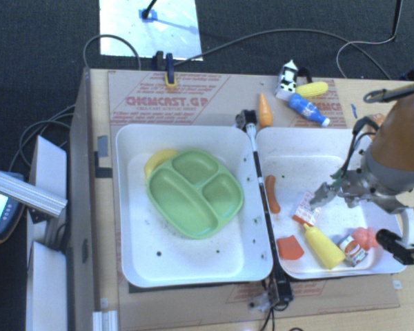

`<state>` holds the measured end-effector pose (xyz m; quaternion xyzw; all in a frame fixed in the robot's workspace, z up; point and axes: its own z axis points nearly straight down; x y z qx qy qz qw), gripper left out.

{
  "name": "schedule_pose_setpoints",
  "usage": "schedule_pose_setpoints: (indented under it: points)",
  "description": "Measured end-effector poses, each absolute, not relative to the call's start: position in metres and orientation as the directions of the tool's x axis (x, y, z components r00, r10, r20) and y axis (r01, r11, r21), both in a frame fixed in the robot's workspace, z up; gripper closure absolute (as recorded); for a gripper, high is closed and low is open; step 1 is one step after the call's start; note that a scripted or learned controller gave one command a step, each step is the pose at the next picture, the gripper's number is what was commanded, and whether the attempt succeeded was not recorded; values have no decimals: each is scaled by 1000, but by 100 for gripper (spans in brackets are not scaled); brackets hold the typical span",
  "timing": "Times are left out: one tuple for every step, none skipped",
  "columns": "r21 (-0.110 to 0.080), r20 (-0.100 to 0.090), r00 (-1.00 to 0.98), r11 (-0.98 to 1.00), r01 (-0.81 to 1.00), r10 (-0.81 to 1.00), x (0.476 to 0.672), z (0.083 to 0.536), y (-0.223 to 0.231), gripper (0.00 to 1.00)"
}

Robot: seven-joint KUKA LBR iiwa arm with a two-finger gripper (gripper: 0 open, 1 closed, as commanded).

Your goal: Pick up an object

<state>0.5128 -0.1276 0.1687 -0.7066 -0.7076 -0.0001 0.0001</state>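
Observation:
My gripper [322, 194] hangs low in the right bin [310, 158], reaching in from the right under the grey wrist and orange band. Its tip is just above a small red-and-white packet [305, 210]. Left of it lies an orange sausage [271, 194]. Toward the front of the bin are a red block [290, 247], a yellow bottle [323, 246], a small can [352, 251] and a pink toy [365, 238]. Nothing is visibly lifted off the bin floor.
The left bin [127, 205] holds a green divided plate [194, 192] with a yellow piece [159, 161] under its far edge. Behind the bins on the cardboard lie a carrot [264, 110], a toy cow [288, 77], a yellow item [312, 88] and a blue bottle [309, 109].

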Motion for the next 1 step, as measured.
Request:
schedule_pose_setpoints:
  points:
    - [1,0,-1,1,1000,1000,494,84,-106,0]
